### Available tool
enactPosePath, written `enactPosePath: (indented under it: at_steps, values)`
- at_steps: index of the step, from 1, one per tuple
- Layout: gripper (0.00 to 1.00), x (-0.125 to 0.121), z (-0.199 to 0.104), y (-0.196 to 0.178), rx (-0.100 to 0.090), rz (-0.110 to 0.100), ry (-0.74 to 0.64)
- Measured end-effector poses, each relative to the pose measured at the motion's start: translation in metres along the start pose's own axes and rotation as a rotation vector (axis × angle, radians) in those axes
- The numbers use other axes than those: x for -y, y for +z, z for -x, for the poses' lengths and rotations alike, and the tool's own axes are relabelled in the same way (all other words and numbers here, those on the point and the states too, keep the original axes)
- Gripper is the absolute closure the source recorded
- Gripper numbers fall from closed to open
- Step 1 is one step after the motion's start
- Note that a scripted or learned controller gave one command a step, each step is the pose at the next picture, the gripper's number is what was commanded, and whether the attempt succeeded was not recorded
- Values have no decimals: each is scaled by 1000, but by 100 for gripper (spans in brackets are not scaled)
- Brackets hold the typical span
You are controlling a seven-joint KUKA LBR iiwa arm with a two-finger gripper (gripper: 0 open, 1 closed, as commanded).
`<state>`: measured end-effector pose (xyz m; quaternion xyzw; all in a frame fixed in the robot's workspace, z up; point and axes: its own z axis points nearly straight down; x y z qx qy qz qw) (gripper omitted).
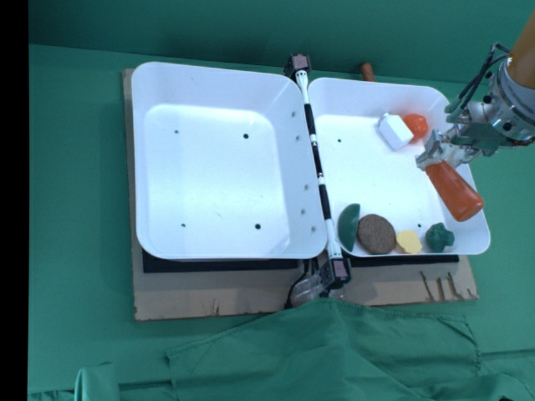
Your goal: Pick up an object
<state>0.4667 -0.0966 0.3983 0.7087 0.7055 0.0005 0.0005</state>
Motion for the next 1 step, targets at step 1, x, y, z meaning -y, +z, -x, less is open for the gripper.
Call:
enactPosePath:
  at_steps: [1]
  values:
    - [100,-1,-59,-3,-1,1,-8]
